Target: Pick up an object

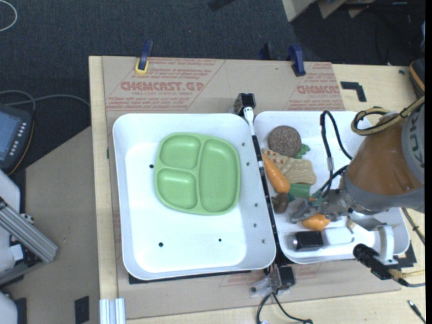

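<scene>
We see the gripper (322, 211) low in the right bin (337, 254), among the toys there: a carrot (276, 173), a brown round piece (284, 140) and a small orange piece (315, 222) touching it. We cannot tell how its tips stand. The left bin (135, 201) bears a green divided plate (199, 173).

robot lab, clamped bench (202, 86), loose cables (40, 100), grey carpet (101, 19)
</scene>
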`<move>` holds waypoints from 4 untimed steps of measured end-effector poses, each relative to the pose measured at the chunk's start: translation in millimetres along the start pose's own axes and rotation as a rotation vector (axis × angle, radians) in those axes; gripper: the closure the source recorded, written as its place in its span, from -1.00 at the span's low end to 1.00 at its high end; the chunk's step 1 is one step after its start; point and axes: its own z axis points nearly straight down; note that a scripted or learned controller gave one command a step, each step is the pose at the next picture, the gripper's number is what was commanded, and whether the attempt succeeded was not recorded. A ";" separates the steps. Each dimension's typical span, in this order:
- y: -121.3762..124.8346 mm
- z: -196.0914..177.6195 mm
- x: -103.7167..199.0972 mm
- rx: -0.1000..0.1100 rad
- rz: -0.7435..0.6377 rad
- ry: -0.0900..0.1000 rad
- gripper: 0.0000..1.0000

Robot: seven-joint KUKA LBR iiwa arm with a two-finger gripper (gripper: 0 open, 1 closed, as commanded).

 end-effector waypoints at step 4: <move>2.2 -142.4 -0.4 -0.008 -0.002 -0.004 1.00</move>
